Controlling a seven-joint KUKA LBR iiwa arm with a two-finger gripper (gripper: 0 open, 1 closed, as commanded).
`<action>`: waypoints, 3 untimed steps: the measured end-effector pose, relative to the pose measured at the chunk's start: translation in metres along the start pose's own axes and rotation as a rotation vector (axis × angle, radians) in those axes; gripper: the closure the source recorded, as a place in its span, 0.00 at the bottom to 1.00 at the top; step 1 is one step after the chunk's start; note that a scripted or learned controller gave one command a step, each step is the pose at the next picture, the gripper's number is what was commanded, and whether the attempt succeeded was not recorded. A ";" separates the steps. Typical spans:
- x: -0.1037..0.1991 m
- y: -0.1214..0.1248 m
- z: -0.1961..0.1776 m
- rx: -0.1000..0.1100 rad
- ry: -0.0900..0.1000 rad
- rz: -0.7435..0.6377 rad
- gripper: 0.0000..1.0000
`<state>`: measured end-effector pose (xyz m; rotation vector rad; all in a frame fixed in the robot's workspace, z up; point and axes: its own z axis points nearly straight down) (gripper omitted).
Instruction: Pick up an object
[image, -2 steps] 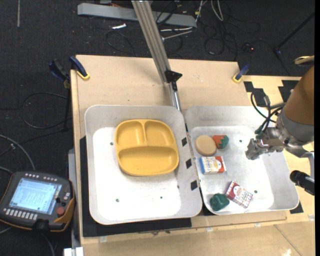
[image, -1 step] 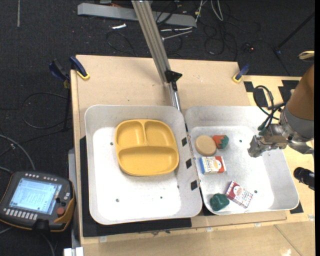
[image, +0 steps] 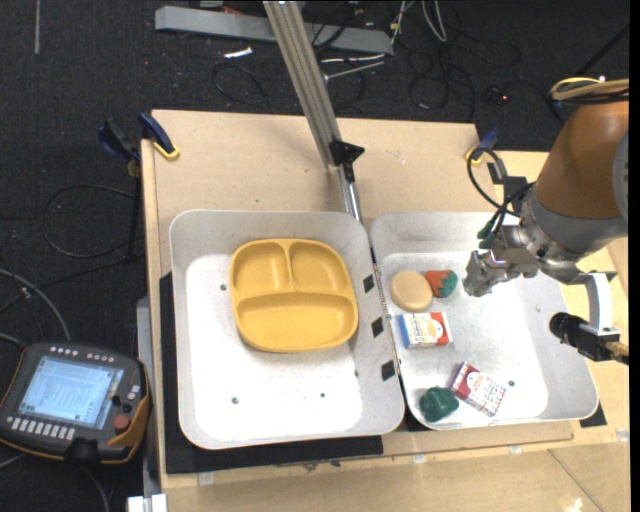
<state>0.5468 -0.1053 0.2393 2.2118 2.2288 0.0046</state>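
One smooth, seemingly plastic divided tray (image: 294, 294).

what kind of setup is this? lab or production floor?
Most likely a robotics research lab, not production. A teach pendant lies on the dark floor, loose cables trail behind the bench, and the right bin holds toy food under the gripper, beside a yellow divided plate.

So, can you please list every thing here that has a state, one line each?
yellow divided plate: upright, in left bin
tan bun: flat, touching strawberry
small carton: lying flat, right bin
red-and-white packet: lying flat
green toy: against bin's near wall
gripper: above right bin
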 end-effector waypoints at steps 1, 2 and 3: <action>0.054 0.021 0.011 0.002 0.000 -0.001 1.00; 0.104 0.051 0.012 0.000 0.000 0.000 1.00; 0.159 0.068 0.001 0.000 0.001 -0.001 1.00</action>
